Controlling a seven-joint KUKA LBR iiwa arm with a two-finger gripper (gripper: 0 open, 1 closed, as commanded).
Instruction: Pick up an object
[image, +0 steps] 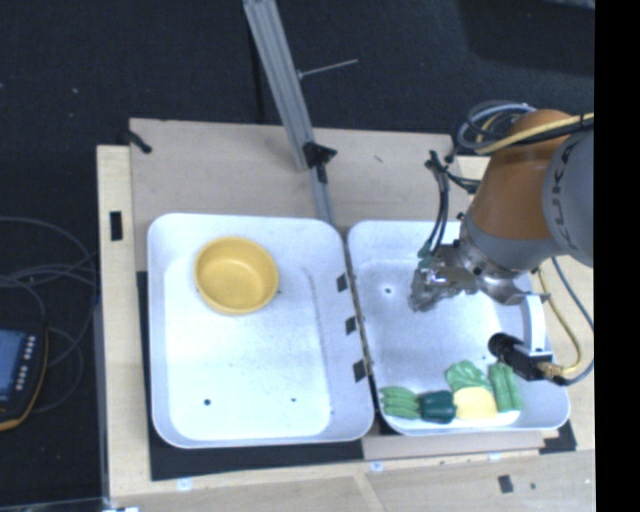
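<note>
My gripper (432, 290) hangs over the middle of the right bin (400, 250), toward its far half; I cannot tell its state from this angle, and nothing shows in its grasp. The objects lie in a cluster along that bin's near edge, toward the near right corner: a green vegetable (399, 401) with its long axis running along the edge, a dark green block (436, 406) just beside it, a yellow piece (475, 403) touching that, a leafy green piece (464, 376) behind, and a green pod (503, 386) pointing from the near edge toward the far side. In the left bin (250, 400) a yellow bowl (237, 275) sits upright near the far left corner.
</note>
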